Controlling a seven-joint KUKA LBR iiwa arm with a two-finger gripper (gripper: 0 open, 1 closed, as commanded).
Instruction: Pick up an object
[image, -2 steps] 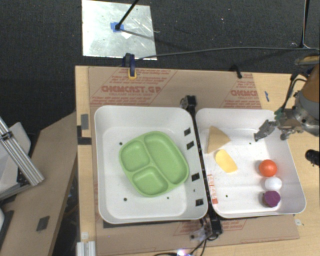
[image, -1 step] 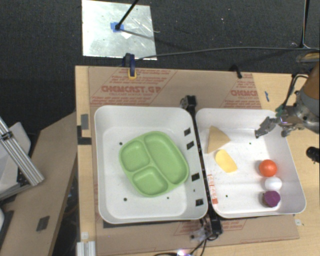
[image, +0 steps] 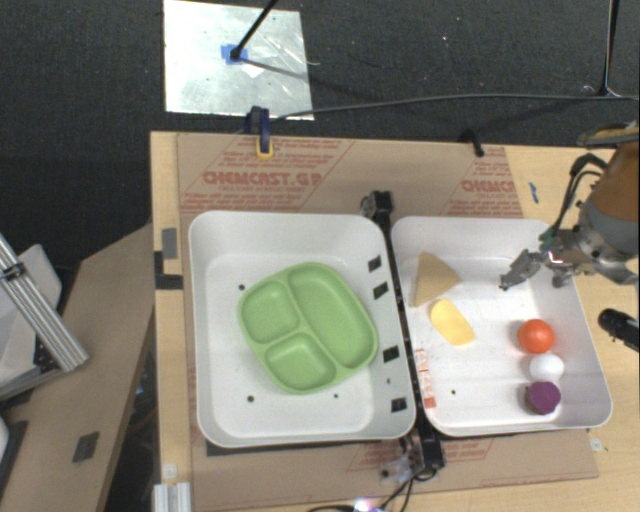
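Camera view from above: an orange ball (image: 537, 335) sits in the right bin (image: 480, 238), below the gripper (image: 540, 270) and clear of its fingers, which are spread apart with nothing between them. Just below the ball lie a white ball (image: 546, 366) and a purple ball (image: 542, 397). Further left rest a yellow block (image: 452, 323) and a tan wedge (image: 433, 276). Over in the left bin (image: 220, 330), a green divided plate (image: 306, 326).
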